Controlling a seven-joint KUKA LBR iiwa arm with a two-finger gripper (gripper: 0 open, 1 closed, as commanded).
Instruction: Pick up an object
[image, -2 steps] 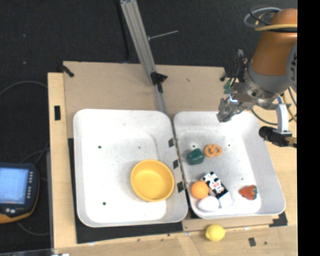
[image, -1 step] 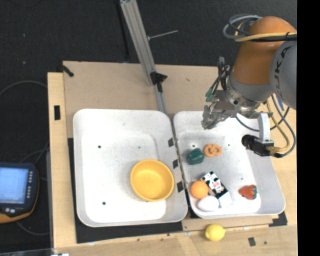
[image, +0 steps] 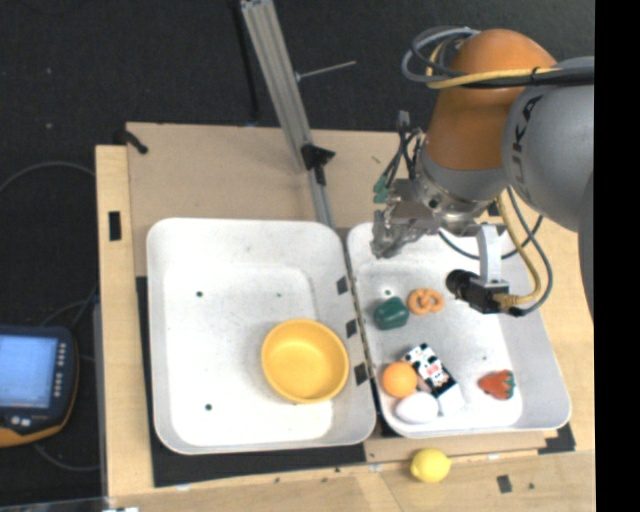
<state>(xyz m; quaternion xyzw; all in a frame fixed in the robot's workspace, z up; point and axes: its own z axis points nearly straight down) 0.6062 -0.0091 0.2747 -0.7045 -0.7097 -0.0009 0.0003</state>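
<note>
Grey and orange, the arm (image: 500, 110) comes in from the right and hangs over the far end of the right bin (image: 540, 370), taking up most of the upper right. Below it the wooden bench (image: 200, 170) carries both white bins side by side, their inner rims touching down the middle. The left bin (image: 200, 300) has lots of bare floor, wide open along its far and left sides, with just a yellow bowl (image: 305, 360) sitting near its near right corner, close to the shared rim.

The gripper (image: 388, 240) hovers at the right bin's far left corner, close to the rim, above bare white floor; from this angle I cannot tell how its jaws are set, and nothing shows between them.

The pickable things are crowded toward the near end of the right bin: a green piece (image: 391, 314) just beside an orange pretzel shape (image: 426, 301), then an orange ball (image: 399, 379), a black-and-white block (image: 429, 368), a white egg shape (image: 417, 407) against the near rim, and a red strawberry (image: 496, 384) apart to the right.

A yellow lemon (image: 430, 465) lies outside on the bench's near edge.
</note>
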